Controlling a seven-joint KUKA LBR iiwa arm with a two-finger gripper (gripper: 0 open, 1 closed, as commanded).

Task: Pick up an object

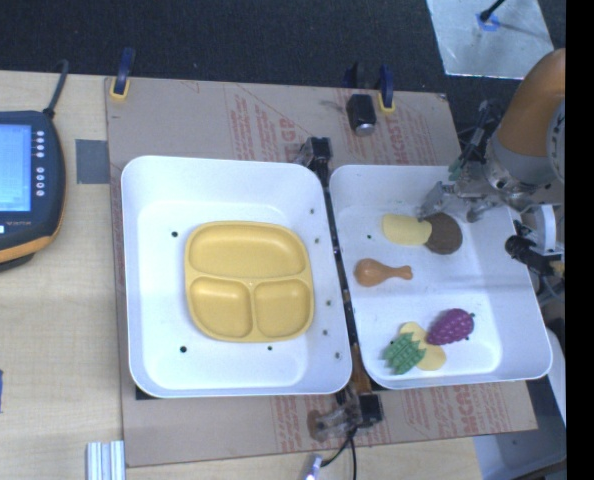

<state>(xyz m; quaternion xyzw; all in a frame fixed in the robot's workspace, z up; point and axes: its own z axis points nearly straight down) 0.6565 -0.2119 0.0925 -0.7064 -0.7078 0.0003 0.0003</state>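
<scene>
Two white bins sit side by side on a worktop. The claw (447, 196) hovers over the right bin (517, 318), just above a yellow-and-brown mushroom toy (417, 231); whether it is apart or together cannot be told. A yellow divided tray (249, 279) lies in the left bin (157, 268).

Yellow three-compartment tray (249, 279) sits in the left bin (147, 268). Teach pendant (15, 188) on the table (37, 368) at far left. Blue clamps (123, 71) hold the cardboard sheet (267, 118).
</scene>
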